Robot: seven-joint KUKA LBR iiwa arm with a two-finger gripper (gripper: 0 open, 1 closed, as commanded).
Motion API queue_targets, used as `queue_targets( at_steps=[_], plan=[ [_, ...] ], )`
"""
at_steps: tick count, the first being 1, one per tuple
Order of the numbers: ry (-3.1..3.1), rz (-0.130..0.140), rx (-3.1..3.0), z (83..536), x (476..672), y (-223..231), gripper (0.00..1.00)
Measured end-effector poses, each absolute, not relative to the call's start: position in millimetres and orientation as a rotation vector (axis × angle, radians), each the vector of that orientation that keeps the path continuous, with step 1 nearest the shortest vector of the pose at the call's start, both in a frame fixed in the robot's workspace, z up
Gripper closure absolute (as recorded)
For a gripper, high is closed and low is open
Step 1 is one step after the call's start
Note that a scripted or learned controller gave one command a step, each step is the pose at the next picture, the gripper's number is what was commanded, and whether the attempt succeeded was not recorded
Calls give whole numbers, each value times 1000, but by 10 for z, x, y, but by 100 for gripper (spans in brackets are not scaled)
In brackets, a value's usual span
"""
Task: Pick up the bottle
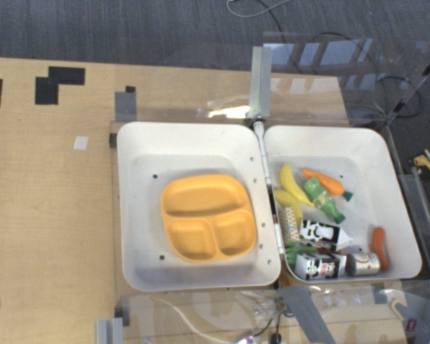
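bottle (pixel 323 199) lies in the right bin (pixel 387 156), mid-left beside the banana (pixel 292 185), long axis running toward the front right corner; claw state cannot be told.

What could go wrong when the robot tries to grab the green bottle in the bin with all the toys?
1. The green bottle lies on its side, wedged between the bananas and the carrot, so the tool might nudge or grab a neighbour instead.
2. Being round and lying flat, it may roll or slip away when pinched.
3. The cow-print cartons sit just below it, leaving little room to come down.
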State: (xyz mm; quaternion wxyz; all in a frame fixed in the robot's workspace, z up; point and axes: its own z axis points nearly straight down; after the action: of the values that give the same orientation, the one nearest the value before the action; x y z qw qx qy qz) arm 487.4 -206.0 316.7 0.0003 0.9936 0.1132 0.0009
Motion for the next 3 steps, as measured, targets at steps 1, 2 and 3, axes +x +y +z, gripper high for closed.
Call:
queue_targets(
  at_steps=[1,2,3],
  plan=[
    [323,7,3124,3585,4878,-2056,0],
    [326,4,3124,3764,5524,-2050,0],
    [327,6,3123,3782,5918,-2045,0]
  ],
)
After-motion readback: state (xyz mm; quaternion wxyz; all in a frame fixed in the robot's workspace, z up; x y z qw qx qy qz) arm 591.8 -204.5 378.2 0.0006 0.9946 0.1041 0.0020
